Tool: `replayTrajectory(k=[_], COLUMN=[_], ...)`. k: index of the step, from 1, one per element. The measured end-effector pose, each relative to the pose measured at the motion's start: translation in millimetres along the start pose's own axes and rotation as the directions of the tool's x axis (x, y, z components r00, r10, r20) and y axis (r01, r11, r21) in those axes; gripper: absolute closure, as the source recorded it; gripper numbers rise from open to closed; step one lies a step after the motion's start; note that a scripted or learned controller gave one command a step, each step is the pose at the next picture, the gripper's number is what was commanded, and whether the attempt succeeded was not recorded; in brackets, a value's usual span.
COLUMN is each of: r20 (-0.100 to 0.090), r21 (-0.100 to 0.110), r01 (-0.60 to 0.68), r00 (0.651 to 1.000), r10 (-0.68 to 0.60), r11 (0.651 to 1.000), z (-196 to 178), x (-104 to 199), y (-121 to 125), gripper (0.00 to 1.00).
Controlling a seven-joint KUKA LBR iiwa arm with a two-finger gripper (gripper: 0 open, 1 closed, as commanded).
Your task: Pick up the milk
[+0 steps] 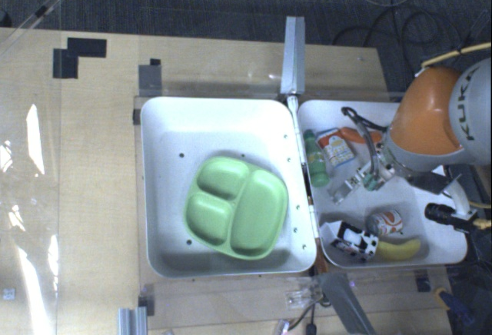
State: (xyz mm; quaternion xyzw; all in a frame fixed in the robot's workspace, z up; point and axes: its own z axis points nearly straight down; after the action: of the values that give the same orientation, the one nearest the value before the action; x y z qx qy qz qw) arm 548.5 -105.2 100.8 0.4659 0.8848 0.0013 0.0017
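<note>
We see the milk (336,149), a small carton with an orange and white label, lying in the right bin (453,249), near its top left part. Just left of it a green bottle (316,159) lies along the bin's left wall. A dark cable curves just above and right of the carton.

The end effector (361,177) hangs a little below and right of the milk, near it but not touching it. We cannot tell how its tips are set, because the part is small and mixed up with wires. Above it we see the arm's orange band (429,115), coming in from the right.

Lower in the same bin lie a yellow banana (400,250), a black and white toy (352,242) beside it, and a round white and red thing (386,223).

The left bin (165,172) holds a green tray (237,206) with three parts. Both bins sit side by side on the wooden table (69,195).
</note>
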Motion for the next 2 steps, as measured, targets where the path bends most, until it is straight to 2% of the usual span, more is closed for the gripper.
replayTrajectory(k=[1, 2], r20=[0.008, 0.011], r21=[-0.006, -0.003], r01=[0.099, 0.323], r00=[0.995, 0.946], r10=[-0.098, -0.323], r11=[0.995, 0.946], z=[11.6, 10.5], x=[-31.3, -40.2], y=[71.2, -13.8], gripper=[0.00, 0.00])
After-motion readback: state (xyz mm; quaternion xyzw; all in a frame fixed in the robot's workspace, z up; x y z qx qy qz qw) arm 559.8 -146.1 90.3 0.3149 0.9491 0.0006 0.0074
